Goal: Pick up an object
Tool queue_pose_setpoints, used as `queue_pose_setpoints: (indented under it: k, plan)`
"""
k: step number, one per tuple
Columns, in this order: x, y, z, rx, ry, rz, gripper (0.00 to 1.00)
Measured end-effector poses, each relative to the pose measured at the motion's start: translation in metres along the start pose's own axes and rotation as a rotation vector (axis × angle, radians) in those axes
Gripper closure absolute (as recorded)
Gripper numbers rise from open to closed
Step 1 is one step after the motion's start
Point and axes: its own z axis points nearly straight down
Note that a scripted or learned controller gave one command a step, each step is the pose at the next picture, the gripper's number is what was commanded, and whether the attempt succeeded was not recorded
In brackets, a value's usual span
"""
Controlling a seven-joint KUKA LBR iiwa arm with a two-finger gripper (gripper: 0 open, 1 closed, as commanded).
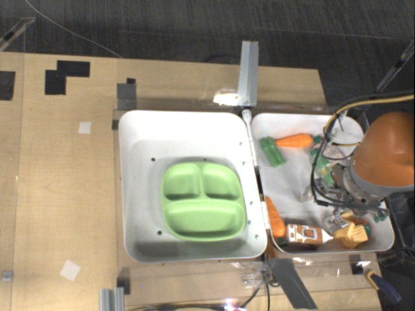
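The right bin (285, 180) holds several toys. A carrot (295, 141) with a green top lies at the back, beside a green piece (272, 151). Another orange carrot (275, 219) leans along the bin's left wall. At the front lies a brown and white carton (305, 235), and next to it a tan wooden piece (353, 234). My gripper (347, 216) hangs low over the bin's front right corner, just above the tan piece and the carton's right end. The arm's orange band (389, 151) and its cables hide the bin's right side.
The left bin (139, 173) carries a green divided plate (203, 201) in its middle. A grey metal post (248, 73) stands behind the wall between the two bins. Wooden bench surface spreads out to the left.
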Motion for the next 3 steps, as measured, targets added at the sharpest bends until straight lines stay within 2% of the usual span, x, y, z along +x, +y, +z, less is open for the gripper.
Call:
queue_pose_setpoints:
  k: [1, 2, 3]
  plan:
    - [0.015, -0.051, 0.001, 0.000, 0.001, 0.077, 0.00]
    - [-0.065, -0.024, 0.003, -0.005, 0.000, 0.046, 0.00]
    - [-0.026, -0.048, 0.002, -0.002, 0.001, -0.357, 0.00]
